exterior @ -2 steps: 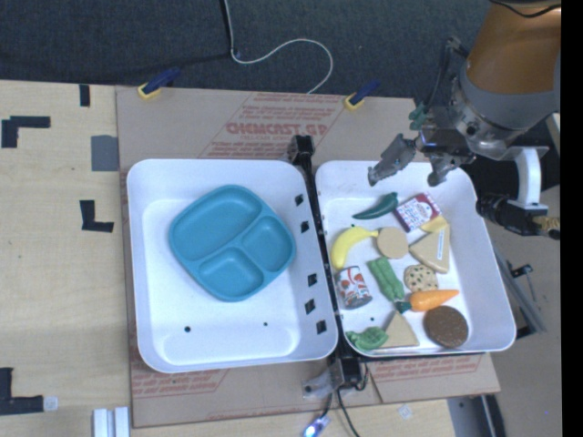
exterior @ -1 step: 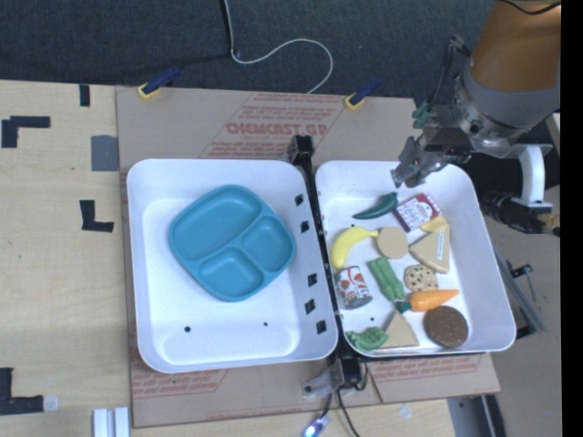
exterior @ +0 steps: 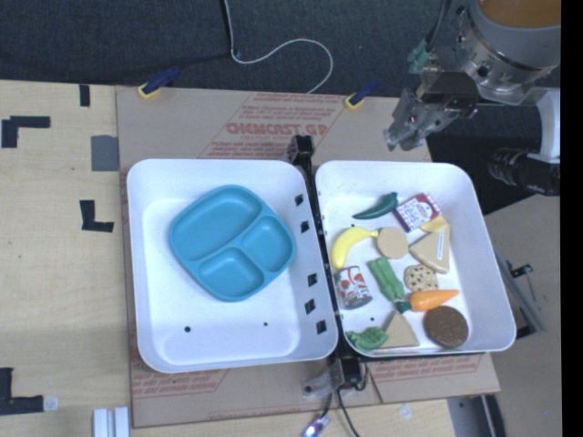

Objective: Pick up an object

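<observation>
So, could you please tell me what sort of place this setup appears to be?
Probably a robotics lab bench for grasping trials: two white bins clipped together on a cardboard sheet, toy food such as a banana and carrot, and the arm's pincer above.

bins (exterior: 146, 244): smooth glossy white plastic. tray (exterior: 232, 242): smooth blue plastic. base sheet (exterior: 273, 121): matt brown cardboard.

The bench (exterior: 55, 271) is light wood with black marks near its left edge. A brown cardboard sheet (exterior: 273, 126) lies on it, held by yellow and blue clamps (exterior: 159, 82) at the far edge. Two white bins (exterior: 146, 180) rest side by side on the cardboard.
</observation>
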You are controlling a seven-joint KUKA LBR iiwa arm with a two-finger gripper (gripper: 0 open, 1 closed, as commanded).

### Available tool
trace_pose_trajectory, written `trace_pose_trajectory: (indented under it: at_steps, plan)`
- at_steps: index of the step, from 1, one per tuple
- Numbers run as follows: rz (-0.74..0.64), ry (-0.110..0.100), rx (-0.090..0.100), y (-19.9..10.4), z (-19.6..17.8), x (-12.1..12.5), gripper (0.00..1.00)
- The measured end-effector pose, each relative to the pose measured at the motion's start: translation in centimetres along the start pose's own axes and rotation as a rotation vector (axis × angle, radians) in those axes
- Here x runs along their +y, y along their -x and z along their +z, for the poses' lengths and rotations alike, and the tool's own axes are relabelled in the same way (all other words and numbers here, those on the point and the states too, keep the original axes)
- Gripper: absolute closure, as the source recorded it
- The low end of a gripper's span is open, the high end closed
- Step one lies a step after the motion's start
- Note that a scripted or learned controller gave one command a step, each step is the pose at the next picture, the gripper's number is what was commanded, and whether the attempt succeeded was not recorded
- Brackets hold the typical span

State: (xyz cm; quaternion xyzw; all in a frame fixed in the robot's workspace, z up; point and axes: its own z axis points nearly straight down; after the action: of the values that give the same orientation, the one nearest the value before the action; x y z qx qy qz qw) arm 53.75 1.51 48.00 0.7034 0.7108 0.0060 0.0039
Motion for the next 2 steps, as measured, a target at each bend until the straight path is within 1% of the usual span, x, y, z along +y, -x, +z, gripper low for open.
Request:
trace_pose_trajectory:
  at_steps: [1,2]
  plan:
    - [0.009,-0.007,-0.002,0.7,-6.0,-5.4,1.00]
    - [0.020,-0.017,-0.005,10.5,-2.5,-5.5,1.00]
